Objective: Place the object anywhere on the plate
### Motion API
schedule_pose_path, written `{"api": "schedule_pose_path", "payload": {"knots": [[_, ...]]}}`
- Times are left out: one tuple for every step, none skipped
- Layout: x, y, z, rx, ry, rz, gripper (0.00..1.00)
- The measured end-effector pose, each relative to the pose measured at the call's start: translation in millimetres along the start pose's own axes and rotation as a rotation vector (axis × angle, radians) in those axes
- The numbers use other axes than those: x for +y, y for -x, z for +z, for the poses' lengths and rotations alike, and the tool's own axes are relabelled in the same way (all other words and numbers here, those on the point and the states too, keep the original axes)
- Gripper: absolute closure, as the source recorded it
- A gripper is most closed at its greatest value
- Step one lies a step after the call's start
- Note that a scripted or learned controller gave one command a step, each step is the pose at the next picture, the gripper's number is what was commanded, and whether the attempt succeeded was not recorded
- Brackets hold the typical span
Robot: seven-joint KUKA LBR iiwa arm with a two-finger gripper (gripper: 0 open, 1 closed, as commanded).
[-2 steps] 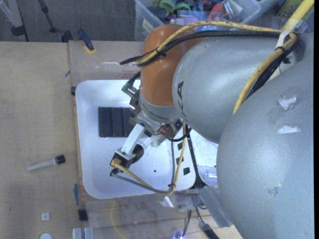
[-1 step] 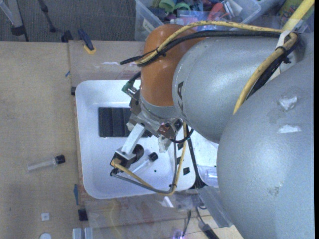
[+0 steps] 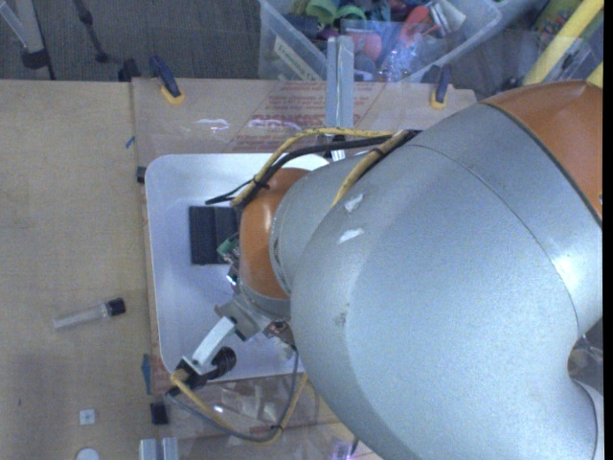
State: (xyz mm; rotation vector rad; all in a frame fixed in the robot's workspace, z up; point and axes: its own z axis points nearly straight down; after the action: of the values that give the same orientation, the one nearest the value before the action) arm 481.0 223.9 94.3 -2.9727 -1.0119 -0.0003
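I am reaching in from the right, my arm covering the centre and right of the frame and most of the white bin at left centre. I am unable to tell whether my pincer is released or clenched, or where the object is lying. A clear tube is lying on the bench, lower left

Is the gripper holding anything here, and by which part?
Cannot be told: the grey arm covers most of the white bin, masking any hold.
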Motion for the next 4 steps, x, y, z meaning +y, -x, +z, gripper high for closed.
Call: {"api": "schedule_pose_path", "payload": {"knots": [[4.0,-1.2,3.6,0.013,0.007,0.327,0.0],[3.5,0.0,-5.2,0.007,0.002,0.33,1.0],[32.6,-44.3,6.2,0.005,-0.001,0.356,1.0],[1.4,-1.7,4.5,0.009,0.0,0.46,1.0]]}}
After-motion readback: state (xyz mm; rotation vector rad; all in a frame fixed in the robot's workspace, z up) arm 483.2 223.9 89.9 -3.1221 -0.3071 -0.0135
